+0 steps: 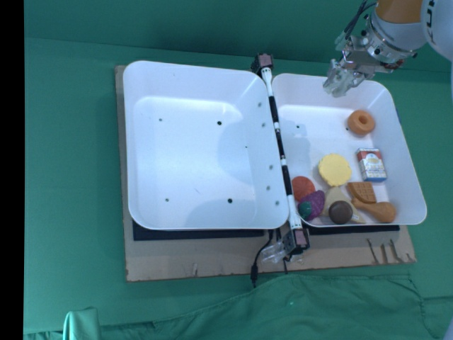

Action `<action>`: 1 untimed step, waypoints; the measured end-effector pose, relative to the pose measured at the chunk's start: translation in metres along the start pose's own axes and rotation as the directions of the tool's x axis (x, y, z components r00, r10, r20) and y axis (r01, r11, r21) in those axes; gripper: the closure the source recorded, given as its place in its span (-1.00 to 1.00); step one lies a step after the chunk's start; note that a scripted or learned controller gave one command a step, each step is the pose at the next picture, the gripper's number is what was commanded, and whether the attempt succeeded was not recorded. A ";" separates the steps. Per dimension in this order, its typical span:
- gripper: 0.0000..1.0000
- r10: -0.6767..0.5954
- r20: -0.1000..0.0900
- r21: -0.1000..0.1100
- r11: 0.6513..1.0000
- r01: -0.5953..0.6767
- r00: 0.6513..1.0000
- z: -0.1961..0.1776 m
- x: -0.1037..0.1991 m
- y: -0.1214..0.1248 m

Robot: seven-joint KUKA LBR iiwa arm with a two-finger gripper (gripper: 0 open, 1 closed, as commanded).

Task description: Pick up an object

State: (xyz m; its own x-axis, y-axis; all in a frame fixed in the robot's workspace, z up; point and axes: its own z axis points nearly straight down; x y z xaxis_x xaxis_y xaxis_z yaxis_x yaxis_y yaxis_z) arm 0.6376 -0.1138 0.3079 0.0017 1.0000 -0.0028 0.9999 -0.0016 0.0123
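White plastic walls frame everything that matters here: the right bin (407, 163) holds all the candidates, and the gripper (342, 78) hangs over its upper left corner, near the top of the frame. Whether its fingers are spread or closed I cannot tell, and nothing shows between them.

The nearest object is the doughnut (361, 122), lying just below and slightly right of the gripper. Being round, it offers no long axis to line up with (any approach angle should serve). I judge it the likeliest target, needing a short move down-frame and a descent.

The rest sit farther down the frame: a small box (371, 165) by the right wall, a yellow disc (334, 169) at mid-bin, and a crowded cluster along the lower edge, including a drumstick (377, 209) and a dark ball (340, 212). The left bin (198, 147) offers no object to pick.
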 end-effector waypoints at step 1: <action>1.00 0.000 0.000 0.000 1.000 0.000 1.000 -0.051 0.003 -0.004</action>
